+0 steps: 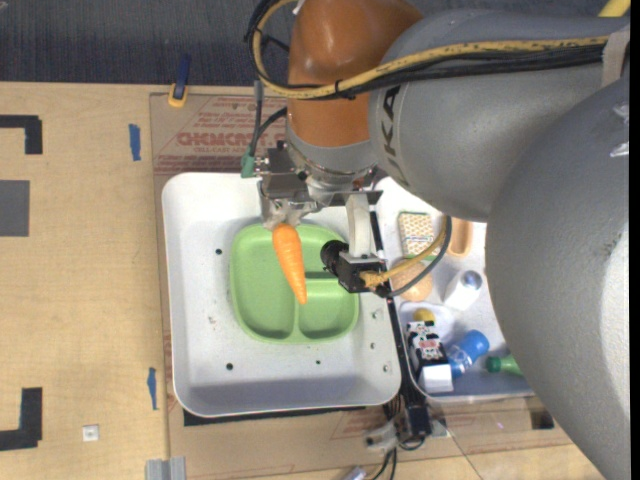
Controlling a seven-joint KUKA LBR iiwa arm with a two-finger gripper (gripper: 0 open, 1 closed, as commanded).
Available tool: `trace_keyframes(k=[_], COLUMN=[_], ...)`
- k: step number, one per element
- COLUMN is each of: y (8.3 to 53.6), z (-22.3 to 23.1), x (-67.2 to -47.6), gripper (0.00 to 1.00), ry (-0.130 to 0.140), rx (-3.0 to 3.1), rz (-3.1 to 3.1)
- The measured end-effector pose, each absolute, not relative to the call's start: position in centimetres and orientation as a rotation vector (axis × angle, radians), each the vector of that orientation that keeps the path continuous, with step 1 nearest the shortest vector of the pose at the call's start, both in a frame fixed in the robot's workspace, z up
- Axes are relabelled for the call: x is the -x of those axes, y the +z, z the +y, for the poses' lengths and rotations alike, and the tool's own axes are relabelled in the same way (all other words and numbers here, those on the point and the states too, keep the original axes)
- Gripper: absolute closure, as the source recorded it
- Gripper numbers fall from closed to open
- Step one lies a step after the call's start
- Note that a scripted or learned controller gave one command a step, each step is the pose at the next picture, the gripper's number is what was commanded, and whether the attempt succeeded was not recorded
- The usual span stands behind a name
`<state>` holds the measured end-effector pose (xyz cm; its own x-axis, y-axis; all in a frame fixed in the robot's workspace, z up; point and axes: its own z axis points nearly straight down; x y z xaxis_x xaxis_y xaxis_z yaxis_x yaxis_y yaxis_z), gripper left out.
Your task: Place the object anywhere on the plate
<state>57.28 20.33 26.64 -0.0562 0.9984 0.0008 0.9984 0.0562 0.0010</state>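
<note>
Nearest the camera, the right bin (470, 383) holds a blue-capped bottle (468, 348), a small printed box (428, 343) and other clutter, well apart from the work. Beyond it, in the left bin (200, 368), lies the green plate (265, 298), a divided dish with a ridge down its middle. The carrot (290, 261) hangs over that plate, its thick top pinched between the closed fingers of the gripper (284, 218), its point aimed down toward the ridge. To finish the step well, the arm should probably lower until the tip nearly touches, then release, so the carrot tips over inside the rim and does not roll out. The carrot is a smooth orange cone, tapering and slightly curved.
</note>
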Motion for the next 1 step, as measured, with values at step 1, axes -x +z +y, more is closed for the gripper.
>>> trace_keyframes(k=[1], y=[27.74], z=[20.36], x=[-57.37], gripper=[1.0], ry=[0.004], rx=[-2.15], rz=[2.284])
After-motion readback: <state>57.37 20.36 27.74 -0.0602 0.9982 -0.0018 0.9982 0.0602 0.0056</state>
